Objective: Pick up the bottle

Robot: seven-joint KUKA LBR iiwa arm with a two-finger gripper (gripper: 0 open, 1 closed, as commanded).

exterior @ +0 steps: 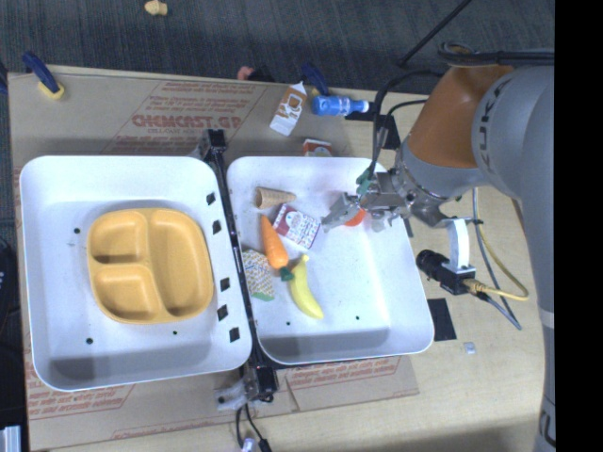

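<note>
Camera view shows you the gripper [350,211] low over the right bin [396,299], near its 1 o'clock corner. Something small and orange-red [354,218] sits at the fingertips; whether the jaws are apart or together, I cannot tell. The bottle [332,106], blue with a white end, lies on the cardboard [188,111] outside the bin, at 12 o'clock from the gripper, well apart. Inside the bin, at 9 o'clock from the gripper, you see a carrot [273,243], a banana [304,290] and a small carton [297,227].
</note>
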